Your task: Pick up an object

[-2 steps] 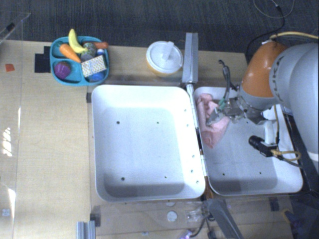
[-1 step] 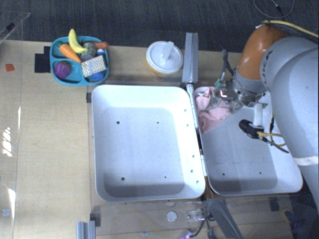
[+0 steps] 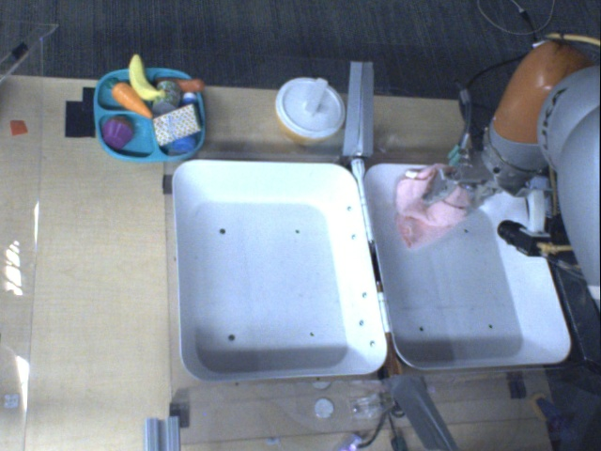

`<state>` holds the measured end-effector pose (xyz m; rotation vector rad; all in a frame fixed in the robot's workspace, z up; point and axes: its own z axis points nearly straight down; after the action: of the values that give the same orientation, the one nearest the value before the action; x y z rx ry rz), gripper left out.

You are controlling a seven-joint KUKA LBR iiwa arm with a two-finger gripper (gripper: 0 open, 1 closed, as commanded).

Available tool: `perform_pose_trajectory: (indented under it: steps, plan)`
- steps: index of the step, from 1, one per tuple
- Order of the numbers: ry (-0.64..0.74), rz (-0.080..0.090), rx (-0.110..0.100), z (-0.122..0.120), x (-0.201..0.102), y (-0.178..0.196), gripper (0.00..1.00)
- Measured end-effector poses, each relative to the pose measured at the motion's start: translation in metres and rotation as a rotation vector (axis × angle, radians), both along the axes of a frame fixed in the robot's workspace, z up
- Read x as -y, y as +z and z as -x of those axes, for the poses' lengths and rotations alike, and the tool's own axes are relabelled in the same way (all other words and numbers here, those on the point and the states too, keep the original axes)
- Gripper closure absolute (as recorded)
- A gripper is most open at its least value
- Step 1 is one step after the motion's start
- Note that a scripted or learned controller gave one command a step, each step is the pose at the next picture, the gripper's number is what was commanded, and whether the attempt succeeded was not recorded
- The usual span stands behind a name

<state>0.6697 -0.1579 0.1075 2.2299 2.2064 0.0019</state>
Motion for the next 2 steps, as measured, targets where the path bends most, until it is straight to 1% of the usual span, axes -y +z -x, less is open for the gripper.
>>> perform_pose_trajectory:
  steps: [1,2]
  plan:
    - [0.083,0.000,0.007,-0.003,-0.062,-0.015,0.00]
    - [0.090,-0.001,0.011,-0.004,-0.065,-0.002,1.00]
